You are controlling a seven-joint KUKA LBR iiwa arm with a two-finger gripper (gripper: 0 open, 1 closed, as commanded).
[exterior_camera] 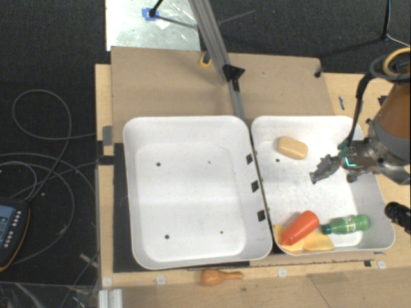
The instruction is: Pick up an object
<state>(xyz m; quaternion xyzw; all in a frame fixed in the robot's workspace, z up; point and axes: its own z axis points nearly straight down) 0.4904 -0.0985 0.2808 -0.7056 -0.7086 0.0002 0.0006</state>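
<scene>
In the camera view, two shallow white bins sit side by side on the bench, and the arm (392, 127) reaches in from the right over the right bin (302, 128). The gripper (323, 169) hangs above the middle of this bin, its dark fingers pointing to the left with nothing between them — how wide they stand cannot be told from this slant. Just beyond the gripper, toward the far wall, lies a tan soap-like block (292, 148) with rounded corners, apart from the fingers. At the near wall lies a group of three things: an orange carrot-shaped object (300, 227) that is tilted, resting on a flat yellow piece (316, 243), and beside them a green bottle (346, 224) on its side with a white label. The left bin (138, 133) shows its plain white floor. On the bench in front of the bins lies a small orange-brown pear-shaped object (218, 276).
</scene>
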